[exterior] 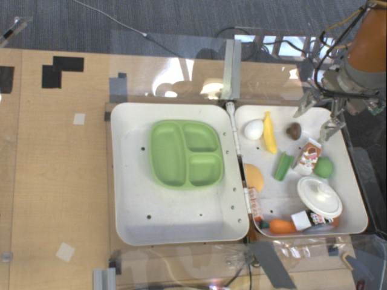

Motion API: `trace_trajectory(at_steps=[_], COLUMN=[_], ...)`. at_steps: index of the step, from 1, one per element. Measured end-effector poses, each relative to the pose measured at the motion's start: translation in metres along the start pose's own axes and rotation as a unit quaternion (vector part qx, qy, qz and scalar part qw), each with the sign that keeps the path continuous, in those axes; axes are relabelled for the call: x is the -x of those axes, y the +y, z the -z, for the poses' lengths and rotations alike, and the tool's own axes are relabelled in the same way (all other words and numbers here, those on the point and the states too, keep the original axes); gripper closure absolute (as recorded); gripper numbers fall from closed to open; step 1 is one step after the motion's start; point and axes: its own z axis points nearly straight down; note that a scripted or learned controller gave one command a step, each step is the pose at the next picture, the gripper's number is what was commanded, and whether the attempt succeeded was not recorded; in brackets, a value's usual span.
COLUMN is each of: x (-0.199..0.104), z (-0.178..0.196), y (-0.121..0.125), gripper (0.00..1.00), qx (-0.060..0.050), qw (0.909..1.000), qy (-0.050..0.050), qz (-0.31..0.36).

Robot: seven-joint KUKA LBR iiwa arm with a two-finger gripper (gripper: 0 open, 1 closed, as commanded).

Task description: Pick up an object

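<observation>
Hovering with fingers spread and nothing between them, gripper above far edge of right bin; pick not yet begun. Just below and left, small brown object, nearest candidate; beyond it banana and white egg. Farther left, green divided plate in left bin. Wooden bench, dark carpet behind.

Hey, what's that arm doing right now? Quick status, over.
End effector open, holding nothing, above right bin's far edge. Nearest pick: small brown object, just left of it. Carton and green ball close by. Over.
</observation>
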Motion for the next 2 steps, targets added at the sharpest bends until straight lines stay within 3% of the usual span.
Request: trace_trajectory(at_steps=[1,2], x=[-0.064,-0.011], z=[-0.092,-0.096], y=[0.033,0.061], gripper=[0.00,0.00], qx=[-0.002,-0.008], qw=[0.9992,0.9984], qy=[-0.001,-0.007], qz=[0.040,0.055])
